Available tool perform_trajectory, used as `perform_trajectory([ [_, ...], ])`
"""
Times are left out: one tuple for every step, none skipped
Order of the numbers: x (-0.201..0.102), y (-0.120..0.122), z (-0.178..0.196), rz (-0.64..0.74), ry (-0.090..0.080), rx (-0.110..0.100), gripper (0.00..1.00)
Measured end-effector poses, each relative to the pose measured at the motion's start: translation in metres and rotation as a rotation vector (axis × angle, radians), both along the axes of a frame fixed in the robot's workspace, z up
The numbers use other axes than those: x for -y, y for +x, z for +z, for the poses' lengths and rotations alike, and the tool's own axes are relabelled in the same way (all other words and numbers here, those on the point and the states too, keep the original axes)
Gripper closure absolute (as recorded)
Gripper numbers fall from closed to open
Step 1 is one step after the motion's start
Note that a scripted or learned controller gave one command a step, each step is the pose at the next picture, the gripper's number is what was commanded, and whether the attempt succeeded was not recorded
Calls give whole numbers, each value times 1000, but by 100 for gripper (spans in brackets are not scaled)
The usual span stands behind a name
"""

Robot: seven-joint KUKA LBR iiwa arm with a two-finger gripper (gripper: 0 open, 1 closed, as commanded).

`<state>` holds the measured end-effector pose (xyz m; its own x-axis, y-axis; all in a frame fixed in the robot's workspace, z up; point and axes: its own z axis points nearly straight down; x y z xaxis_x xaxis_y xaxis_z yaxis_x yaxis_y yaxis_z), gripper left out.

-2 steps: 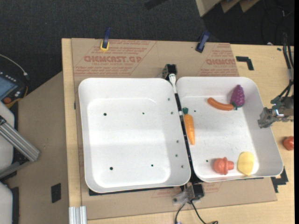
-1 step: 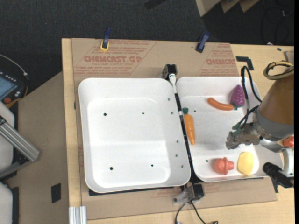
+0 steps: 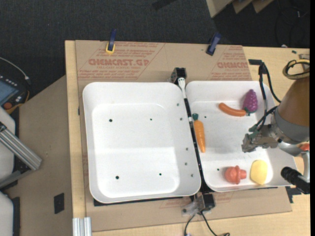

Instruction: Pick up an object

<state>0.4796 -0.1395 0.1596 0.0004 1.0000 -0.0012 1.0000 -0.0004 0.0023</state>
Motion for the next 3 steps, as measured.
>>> perform_trajectory([
  [0, 1, 10, 0, -2, 3, 100],
  [1, 1, 20, -1, -3, 5, 100],
  [1, 2, 30, -1, -5, 8, 100],
])
